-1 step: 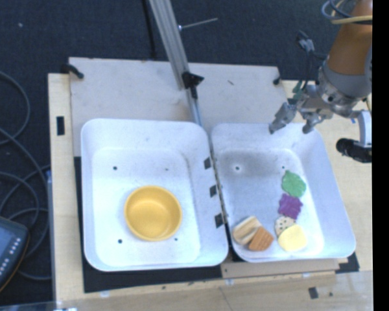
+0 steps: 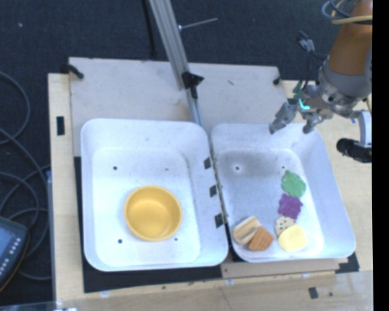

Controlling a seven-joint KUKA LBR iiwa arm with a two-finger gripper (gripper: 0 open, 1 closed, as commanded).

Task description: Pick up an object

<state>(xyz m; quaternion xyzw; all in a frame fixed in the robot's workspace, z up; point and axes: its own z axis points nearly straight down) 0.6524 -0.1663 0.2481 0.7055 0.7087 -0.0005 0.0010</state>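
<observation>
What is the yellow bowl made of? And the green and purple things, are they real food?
The yellow bowl looks like smooth plastic: one even colour, with a soft shine on its rim. The green thing and the purple thing look like toy food, probably matte plastic or rubber, with flat bright colours and lumpy edges. They are too small to tell for sure.

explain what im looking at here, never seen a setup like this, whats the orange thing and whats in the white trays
This is one picture from a camera fixed above a bench, looking down at a slant. The orange and grey thing at the right is a robot arm; at its tip is a gripper with two fingers, spread apart and holding nothing, above the far edge of the right bin. Its job is to pick something up. The left bin holds a yellow bowl. The right bin holds small toy-like pieces along its near side: a green piece, a purple piece, a yellow piece and two tan and orange pieces. What they depict is too small to tell.
</observation>
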